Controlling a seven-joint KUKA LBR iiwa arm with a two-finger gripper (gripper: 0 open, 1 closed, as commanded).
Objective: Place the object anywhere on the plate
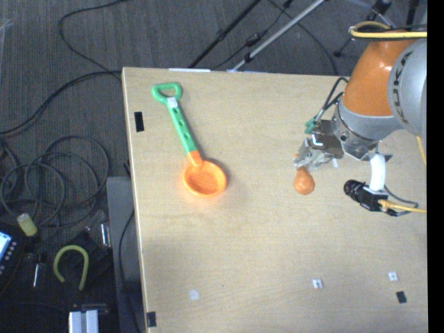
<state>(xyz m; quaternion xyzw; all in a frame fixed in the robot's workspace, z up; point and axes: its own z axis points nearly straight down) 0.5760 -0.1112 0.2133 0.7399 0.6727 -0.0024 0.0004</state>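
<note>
A small orange rounded object (304, 182) is at the right of the wooden bench top (243, 255). My gripper (306, 164) is directly over it, its tip meeting the object's top edge. From this slanted view I cannot say whether the object is gripped or resting on the wood. The grey arm with its orange band (374, 75) reaches in from the upper right.
A green-handled scoop with a round orange mesh head (204, 179) lies at the bench's upper left, handle pointing away. A black cable connector (362, 193) hangs off the wrist just right of the object. Cables and stands crowd the floor left of and behind the bench.
</note>
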